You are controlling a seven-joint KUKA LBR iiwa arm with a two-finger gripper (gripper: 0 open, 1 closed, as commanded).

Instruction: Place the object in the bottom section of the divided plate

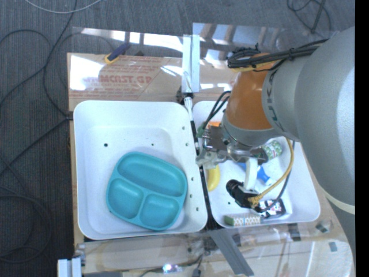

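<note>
Left bin [115, 131], right bin [301, 198], grey carpet [34, 51]

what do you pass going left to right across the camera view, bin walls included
left bin's outer wall → teal divided plate → yellow object → green-and-white item → right bin's outer wall

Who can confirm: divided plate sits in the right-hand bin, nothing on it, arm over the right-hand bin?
Wrong bin. The camera view shows the plate in the left-hand bin, not the right-hand bin; nothing on it, arm over the right-hand bin.
</note>
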